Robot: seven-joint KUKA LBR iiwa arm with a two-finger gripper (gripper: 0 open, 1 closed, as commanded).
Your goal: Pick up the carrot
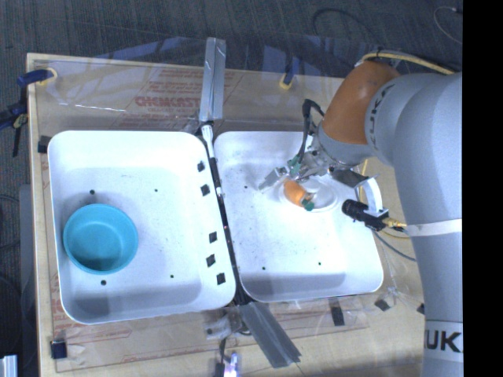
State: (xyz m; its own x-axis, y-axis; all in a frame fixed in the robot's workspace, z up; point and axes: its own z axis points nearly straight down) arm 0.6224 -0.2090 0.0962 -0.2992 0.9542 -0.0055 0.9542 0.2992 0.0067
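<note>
Right of centre in the frame, my pincer (301, 181) sits low over the carrot (296, 192) in the right bin (314, 277), placed for a grab. I cannot tell how wide it stands. At lower left, a blue bowl (100, 238) rests in the left bin (126, 151).

A dark, ribbed carpet floor (157, 10) surrounds a light wooden bench top (118, 81) printed with faded red lettering and covered by a clear plastic sheet (251, 77). Blue clamps (35, 77) grip the bench's left edge. Two shallow white bins sit side by side, the left bin (118, 163) and the right bin (314, 273), parted by a grey metal bar (212, 77). Black cables (338, 18) trail across the floor at upper right. Even overhead light casts soft shadows.
</note>
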